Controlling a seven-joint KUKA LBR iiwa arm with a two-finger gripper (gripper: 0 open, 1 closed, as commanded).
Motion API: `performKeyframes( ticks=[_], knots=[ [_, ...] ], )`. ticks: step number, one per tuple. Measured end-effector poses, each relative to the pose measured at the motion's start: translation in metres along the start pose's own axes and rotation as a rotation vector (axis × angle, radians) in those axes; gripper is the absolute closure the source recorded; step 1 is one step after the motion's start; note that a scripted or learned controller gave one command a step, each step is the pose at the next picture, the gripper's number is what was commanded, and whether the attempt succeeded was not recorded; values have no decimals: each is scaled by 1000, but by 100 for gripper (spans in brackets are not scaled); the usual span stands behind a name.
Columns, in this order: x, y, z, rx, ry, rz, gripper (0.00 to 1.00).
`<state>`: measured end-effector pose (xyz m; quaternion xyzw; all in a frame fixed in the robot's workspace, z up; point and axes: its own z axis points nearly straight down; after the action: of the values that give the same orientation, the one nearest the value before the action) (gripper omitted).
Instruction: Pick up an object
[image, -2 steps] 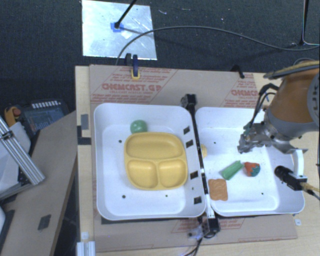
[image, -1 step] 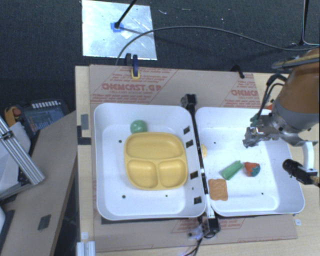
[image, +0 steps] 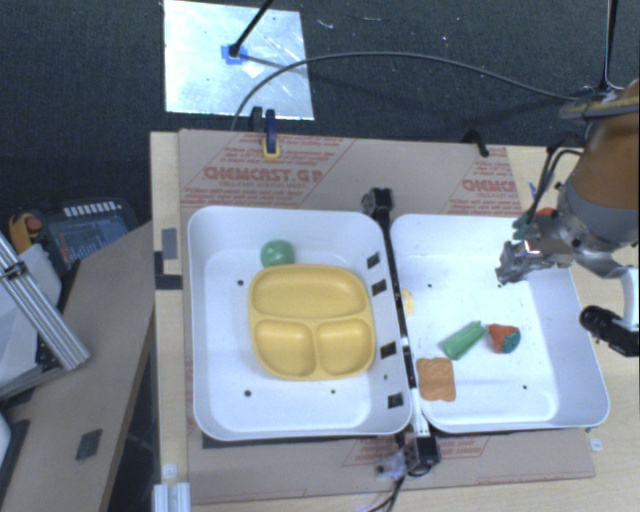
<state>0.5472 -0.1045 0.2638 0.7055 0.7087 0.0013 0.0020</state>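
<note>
Two white bins side by side on the surface (image: 170, 300). In the left bin (image: 215, 330): a yellow tray (image: 305, 320) with three compartments, a green ball (image: 277, 252) touching its far edge. In the right bin (image: 560, 400): a green wedge (image: 462, 340), just beside it a red-and-teal toy (image: 503, 338), and an orange piece (image: 436, 379) near the front-left corner. Gripper (image: 515, 262) over the right bin's far side, well apart from the wedge and toy; fingers too small and blurred to tell, nothing seen between them.

Green wedge (image: 462, 340) in right bin (image: 560, 405)
</note>
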Motion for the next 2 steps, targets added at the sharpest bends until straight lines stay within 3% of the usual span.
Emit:
performKeyframes(
  ticks=[2],
  knots=[
    [115,10,17,2,3,-6,100]
  ],
)
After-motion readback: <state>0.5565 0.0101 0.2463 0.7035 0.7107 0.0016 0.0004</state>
